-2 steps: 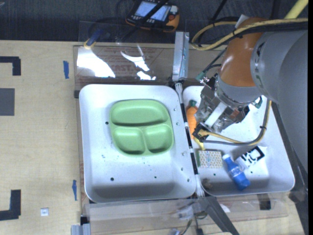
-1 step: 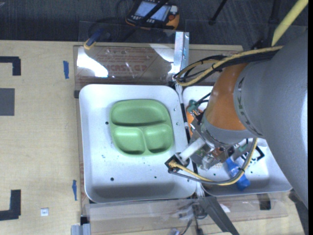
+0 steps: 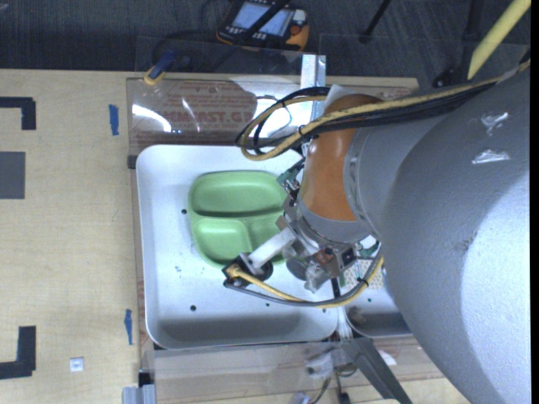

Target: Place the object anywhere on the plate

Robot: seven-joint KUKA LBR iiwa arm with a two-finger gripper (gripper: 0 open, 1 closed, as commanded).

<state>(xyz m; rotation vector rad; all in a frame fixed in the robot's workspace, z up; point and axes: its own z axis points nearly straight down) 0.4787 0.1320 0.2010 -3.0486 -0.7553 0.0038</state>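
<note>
One white bin [image 3: 160, 251] sits on a pale wood tabletop [image 3: 67, 225]; a strip of the second bin [image 3: 376, 321] shows under the arm [image 3: 455, 225]. Green plate [image 3: 236, 200], divided into compartments, lies flat in the upper middle of the white bin, with bare bin floor to its left and below. A few dark specks dot that floor.

Arm reaches in from the right, orange band [image 3: 328, 183] above the plate's right rim. Pincer [image 3: 316, 268] hangs low at the plate's lower right corner, just off its edge. Whether it is apart or together, cannot tell. A small white-and-green thing [image 3: 368, 259] is just right of the pincer, mostly hidden by the arm; cannot tell what it is or whether it is held.

Tabletop carries black tape marks [image 3: 25, 112] along its left side and short blue tape strips [image 3: 114, 120] near the bin. A clear plastic sheet [image 3: 202, 108] lies behind the bin.

Beyond the tabletop is dark floor [image 3: 101, 15]. A handheld unit [image 3: 261, 19] with a lit screen rests there, with black stand legs [image 3: 387, 7] and a yellow pole [image 3: 501, 23] to its right.
</note>
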